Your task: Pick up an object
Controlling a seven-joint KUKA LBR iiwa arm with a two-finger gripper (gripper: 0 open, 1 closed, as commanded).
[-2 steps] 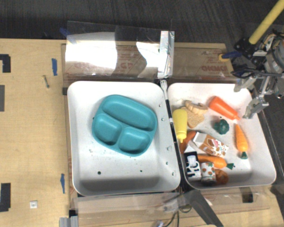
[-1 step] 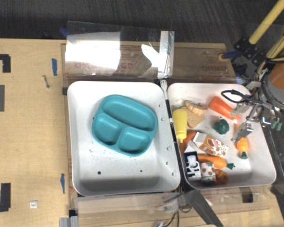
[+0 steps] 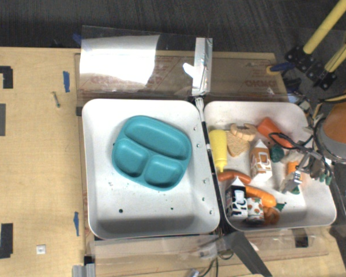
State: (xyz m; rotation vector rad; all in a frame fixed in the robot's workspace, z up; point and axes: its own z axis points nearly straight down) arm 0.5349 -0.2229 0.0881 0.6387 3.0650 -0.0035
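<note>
The right bin [image 3: 320, 209] holds a jumble of toy foods. A yellow bottle [image 3: 218, 148] lies along its left wall, with a tan bread piece [image 3: 239, 140] beside it. A brown and white carton [image 3: 260, 159] lies mid-bin, and an orange piece [image 3: 269, 127] sits towards the back. A carrot [image 3: 259, 195] and a black and white carton [image 3: 237, 201] lie at the front. My gripper [image 3: 293, 176] reaches in from the right and hangs low over the bin's right half, just right of the brown and white carton. Cables and small coloured bits crowd around it.
The left bin [image 3: 104, 206] holds a teal divided plate [image 3: 151, 152] near its middle. A clear plastic sheet [image 3: 121, 65] and a taped strip [image 3: 202, 68] lie behind the bins. Yellow-handled tools [image 3: 328, 22] sit at the back right.
</note>
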